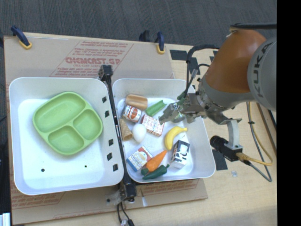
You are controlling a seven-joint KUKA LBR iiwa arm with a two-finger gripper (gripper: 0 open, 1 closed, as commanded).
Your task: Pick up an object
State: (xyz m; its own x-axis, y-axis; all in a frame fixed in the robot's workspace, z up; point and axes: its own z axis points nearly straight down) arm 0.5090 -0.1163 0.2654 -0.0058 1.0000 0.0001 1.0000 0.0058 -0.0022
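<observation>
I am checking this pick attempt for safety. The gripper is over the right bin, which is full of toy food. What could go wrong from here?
1. Crowding: the banana, milk carton and small box lie close together below the gripper, so a descent may pinch two things or push one aside.
2. The banana is curved and smooth-looking; it could slip from the grasp.
3. The gripper is near the right bin wall, so it might strike it.
</observation>
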